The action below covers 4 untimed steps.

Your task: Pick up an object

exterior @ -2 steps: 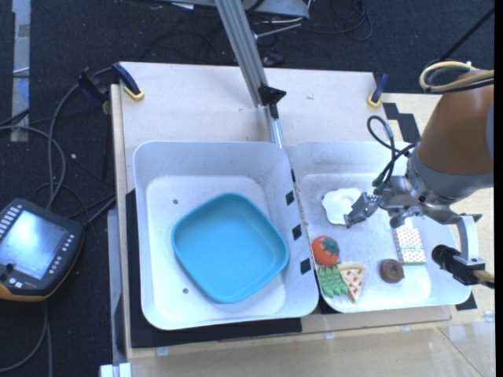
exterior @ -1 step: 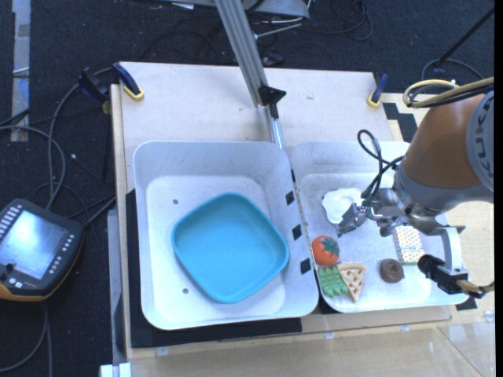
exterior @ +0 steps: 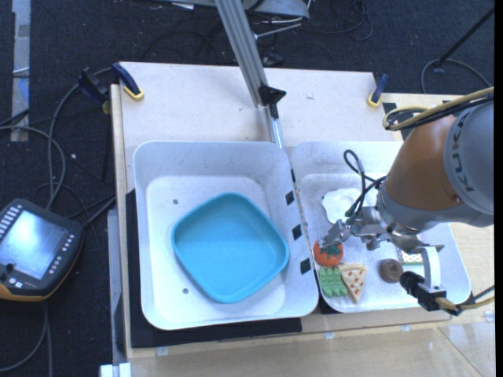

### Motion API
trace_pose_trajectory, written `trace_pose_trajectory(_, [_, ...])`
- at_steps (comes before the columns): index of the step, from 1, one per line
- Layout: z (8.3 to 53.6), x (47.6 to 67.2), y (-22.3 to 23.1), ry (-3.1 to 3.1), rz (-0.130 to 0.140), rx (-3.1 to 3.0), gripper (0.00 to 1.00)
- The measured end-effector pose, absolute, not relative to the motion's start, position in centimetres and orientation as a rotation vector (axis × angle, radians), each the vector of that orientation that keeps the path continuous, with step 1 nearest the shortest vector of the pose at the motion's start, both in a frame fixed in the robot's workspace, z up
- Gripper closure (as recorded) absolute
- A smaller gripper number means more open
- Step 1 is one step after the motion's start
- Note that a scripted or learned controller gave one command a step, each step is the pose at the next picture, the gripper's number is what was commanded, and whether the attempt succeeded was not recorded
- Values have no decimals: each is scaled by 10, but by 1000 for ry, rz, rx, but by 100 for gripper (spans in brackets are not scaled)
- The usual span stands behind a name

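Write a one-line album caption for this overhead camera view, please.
Robot arm's gripper hovers by a toy tomato in the right bin; a blue dish fills the left.

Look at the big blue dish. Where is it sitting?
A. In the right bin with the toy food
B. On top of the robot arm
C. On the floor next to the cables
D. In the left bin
D: the blue dish lies flat inside the left bin, while the toy tomato and pizza slice are in the right bin.
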State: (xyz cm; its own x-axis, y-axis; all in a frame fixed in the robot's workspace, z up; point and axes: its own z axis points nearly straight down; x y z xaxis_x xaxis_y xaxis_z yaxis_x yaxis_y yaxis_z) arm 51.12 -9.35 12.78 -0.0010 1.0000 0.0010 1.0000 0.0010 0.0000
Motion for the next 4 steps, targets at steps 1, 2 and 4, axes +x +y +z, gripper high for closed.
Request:
trace_pose_trajectory(1, [141,513,-94,-2225,-6,-2223,100])
trace_pose_trajectory(2, [201,516,-99,-2224,-5,-2224,100])
trace_pose_trajectory(4, [276,513,-90,-2223,-2,-2222,100])
